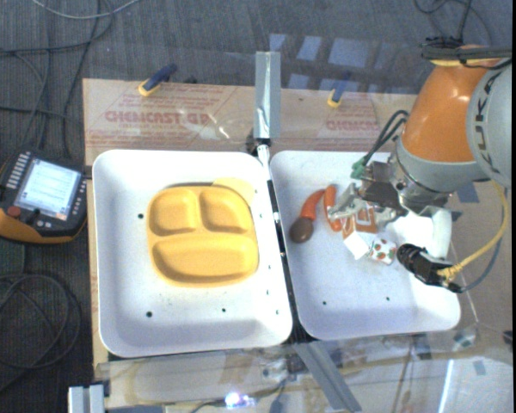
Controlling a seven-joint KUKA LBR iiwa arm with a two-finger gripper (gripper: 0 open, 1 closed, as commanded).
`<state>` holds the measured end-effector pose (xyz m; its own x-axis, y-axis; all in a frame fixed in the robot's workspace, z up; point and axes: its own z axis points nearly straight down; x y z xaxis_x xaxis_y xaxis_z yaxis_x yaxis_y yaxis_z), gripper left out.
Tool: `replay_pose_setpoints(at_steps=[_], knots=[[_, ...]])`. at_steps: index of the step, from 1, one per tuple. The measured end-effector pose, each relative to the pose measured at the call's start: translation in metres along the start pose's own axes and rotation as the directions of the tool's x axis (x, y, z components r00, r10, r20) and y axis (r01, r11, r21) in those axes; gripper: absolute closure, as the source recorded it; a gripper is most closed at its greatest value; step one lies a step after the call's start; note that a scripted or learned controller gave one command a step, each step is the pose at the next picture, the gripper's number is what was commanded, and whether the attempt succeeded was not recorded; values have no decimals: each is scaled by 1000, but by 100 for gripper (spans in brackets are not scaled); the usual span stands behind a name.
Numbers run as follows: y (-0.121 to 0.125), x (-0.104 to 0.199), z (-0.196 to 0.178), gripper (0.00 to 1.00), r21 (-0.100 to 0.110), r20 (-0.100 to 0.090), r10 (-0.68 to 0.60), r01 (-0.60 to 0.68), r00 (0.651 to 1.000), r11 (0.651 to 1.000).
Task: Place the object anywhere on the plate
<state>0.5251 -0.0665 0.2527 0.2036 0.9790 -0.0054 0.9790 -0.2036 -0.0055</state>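
End effector (354,203) low over right bin (370,312), near its far edge; finger state can't tell. 1 orange-red object with brown tip (307,216) just left of it, on the bin floor. 2 bins total. 1 yellow 3-compartment plate (204,234) in left bin (120,317).

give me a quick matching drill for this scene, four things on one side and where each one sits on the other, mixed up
Things:
1. yellow three-compartment plastic plate
2. orange toy carrot with a brown tip
3. small white cube with red dots
4. orange and black handheld control pendant with a lit screen

Places:
A. on the floor, off the bench's left side
B. in the left white bin
C. in the right white bin, near its left wall
D. in the right white bin, just below the tool

Pairs: 1-B, 2-C, 3-D, 4-A
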Motion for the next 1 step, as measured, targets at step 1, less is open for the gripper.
replay_pose_setpoints(at_steps=[1], knots=[[-3, 121, 35, 100, 3, -2, -32, 32, 999, 999]])
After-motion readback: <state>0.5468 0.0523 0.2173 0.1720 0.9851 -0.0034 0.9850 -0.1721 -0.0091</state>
